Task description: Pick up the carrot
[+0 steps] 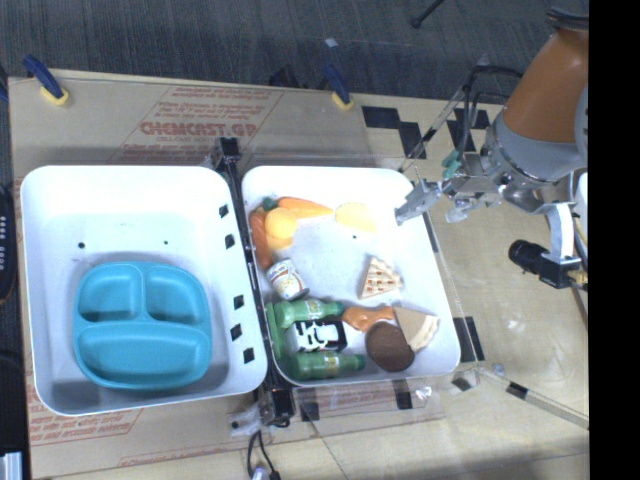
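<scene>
1. Gripper (pixel 412 208): grey, mounted below the orange-banded wrist, poised at the right bin's upper right corner, at about 2 o'clock from that bin's centre. Nothing sits between its tips; how wide they stand I cannot tell at this size.

2. Carrot (pixel 290 218): orange, with a small green top at its left end, lying in the upper left of the right bin (pixel 440 298), close to the divider between the bins. Long axis runs roughly 9 to 3 o'clock, tilted slightly.

3. Governing relation: carrot lies at about 9 o'clock from the gripper, well apart, across the bin's upper width. By my judgement the approach calls for a leftward traverse and a descent, closing across the short axis.

4. Neighbours: pale yellow piece (pixel 355 216) between gripper and carrot; white soft mass (pixel 320 253) just below and touching the carrot's right portion; small jar (pixel 287 280) at 6 o'clock from it.

5. Lower clutter: green bottles (pixel 310 338), waffle wedge (pixel 380 278), brown round item (pixel 388 346), all near the 6 o'clock wall.

6. Left bin (pixel 60 198): carries a blue divided tray (pixel 145 323); not involved.

7. Status: pick not yet begun.
</scene>
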Available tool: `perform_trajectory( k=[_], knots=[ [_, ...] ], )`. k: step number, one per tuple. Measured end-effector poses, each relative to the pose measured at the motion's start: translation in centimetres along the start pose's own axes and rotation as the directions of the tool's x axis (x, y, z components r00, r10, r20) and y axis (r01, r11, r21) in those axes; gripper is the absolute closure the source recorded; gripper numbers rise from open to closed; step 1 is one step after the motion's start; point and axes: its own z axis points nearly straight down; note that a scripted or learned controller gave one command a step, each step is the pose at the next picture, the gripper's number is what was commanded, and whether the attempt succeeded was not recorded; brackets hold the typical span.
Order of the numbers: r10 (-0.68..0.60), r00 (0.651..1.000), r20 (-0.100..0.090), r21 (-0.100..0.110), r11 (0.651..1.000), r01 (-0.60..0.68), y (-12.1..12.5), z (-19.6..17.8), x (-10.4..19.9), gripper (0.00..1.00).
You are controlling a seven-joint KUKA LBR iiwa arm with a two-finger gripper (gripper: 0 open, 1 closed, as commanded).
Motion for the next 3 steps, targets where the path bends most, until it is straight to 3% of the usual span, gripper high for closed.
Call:
perform_trajectory(
  k=[1, 2, 3],
  knots=[
    [-0.016, 1.000, 0.000, -0.001, 1.000, 0.016, 3.2, 19.8, 4.0, 0.00],
    [0.103, 0.995, 0.008, -0.002, 0.995, -0.103, 9.2, 19.5, 10.1, 0.00],
    [0.096, 0.995, 0.005, 0.006, 0.995, -0.096, 9.1, 18.6, 10.3, 1.00]
  ],
)
